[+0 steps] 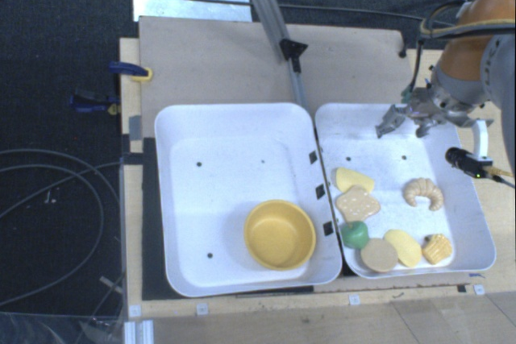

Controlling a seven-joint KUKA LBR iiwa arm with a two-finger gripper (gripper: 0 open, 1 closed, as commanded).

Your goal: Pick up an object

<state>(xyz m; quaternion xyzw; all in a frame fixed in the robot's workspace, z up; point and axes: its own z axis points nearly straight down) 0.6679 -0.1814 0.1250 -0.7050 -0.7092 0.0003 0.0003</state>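
My gripper [404,126] hangs over the far part of the right bin [484,254], fingers spread and open with nothing between them. Toy foods lie in the near half of that bin, well apart from the gripper: a croissant [424,192], a pale yellow wedge [353,179], a tan cracker-like piece [357,204], a green ball [354,234], a beige disc [379,255], a yellow oval [404,247] and a small yellow ridged piece [437,248]. A yellow bowl [280,234] stands upright in the left bin [185,173].
A grey pole [270,8] slants down from the top to the gap between the bins' far edges. Clamps [129,71] grip the bench's left edge. The brown board [218,60] lies beyond the bins.
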